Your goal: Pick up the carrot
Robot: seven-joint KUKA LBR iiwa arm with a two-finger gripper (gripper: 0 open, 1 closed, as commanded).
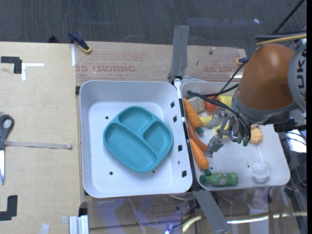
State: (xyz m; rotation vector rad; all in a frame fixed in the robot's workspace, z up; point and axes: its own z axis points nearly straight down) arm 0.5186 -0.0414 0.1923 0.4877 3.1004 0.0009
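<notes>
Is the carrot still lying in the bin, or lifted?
Lying in the right bin: the carrot rests along its left wall, with the gripper just beside it.

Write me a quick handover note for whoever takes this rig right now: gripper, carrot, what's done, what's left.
Gripper: hanging over the right bin, nothing visibly between its fingers.
Carrots: one carrot lies along the bin's left wall at the top, a lower carrot below it, both resting in the bin, left of the gripper.
Nearby: green bottle at the bin's lower edge; blue tray in the left bin.
Done: arm is positioned over the right bin.
Left: grasp a carrot and lift it.
</notes>
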